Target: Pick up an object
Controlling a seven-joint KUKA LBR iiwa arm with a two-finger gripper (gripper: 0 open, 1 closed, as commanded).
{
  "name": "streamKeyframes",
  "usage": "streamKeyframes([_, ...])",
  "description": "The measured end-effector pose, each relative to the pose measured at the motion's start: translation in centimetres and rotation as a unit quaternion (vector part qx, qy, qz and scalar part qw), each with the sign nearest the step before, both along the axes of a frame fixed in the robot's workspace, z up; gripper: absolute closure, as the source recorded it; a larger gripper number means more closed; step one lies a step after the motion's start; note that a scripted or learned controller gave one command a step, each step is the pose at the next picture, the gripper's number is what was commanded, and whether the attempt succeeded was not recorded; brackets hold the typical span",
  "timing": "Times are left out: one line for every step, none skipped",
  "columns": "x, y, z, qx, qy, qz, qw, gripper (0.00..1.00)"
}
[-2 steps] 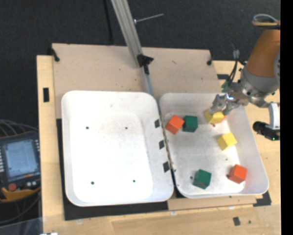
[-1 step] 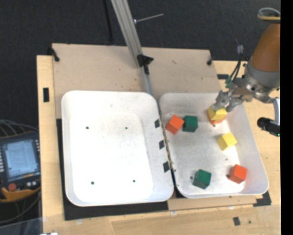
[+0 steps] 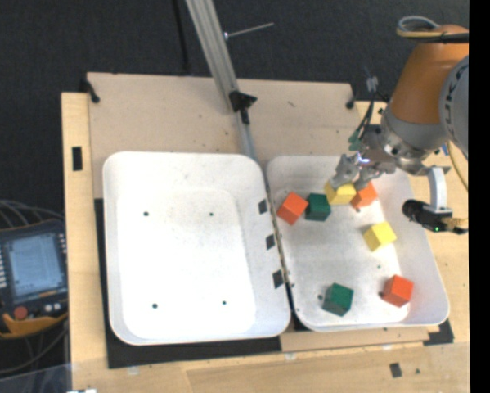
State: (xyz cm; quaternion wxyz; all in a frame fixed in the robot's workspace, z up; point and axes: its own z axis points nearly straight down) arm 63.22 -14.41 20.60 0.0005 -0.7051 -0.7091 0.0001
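The right bin (image 3: pixel 310 248) holds several small cubes. An orange cube (image 3: pixel 292 207) and a green cube (image 3: pixel 317 207) sit side by side near its upper left. A yellow cube (image 3: pixel 340 193) and an orange cube (image 3: pixel 365 195) lie just under my gripper (image 3: pixel 352 173), which hovers low over the bin's far side. Further down are a yellow cube (image 3: pixel 379 236), a green cube (image 3: pixel 338 299) and an orange cube (image 3: pixel 397 290). The wrist hides the fingertips, and I see no cube between them.
The left bin (image 3: pixel 187 244) lies beside the right one, with a dark divider strip (image 3: pixel 273 240) between them. A slanted metal pole (image 3: pixel 220 60) rises behind the bins. A teach pendant (image 3: pixel 28 273) rests off the bench's left side.
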Motion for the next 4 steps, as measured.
streamKeyframes([-0.7,4.8,0.0,0.0002,0.0,0.0,1.0,1.0])
streamKeyframes([-0.5,10.2,-0.3,0.0007,0.001,0.001,1.0,1.0])
streamKeyframes([-0.2,14.4,0.4,-0.0048,-0.007,-0.003,1.0,1.0])
streamKeyframes([0.3,19.9,0.8,0.0006,-0.002,0.001,1.0,1.0])
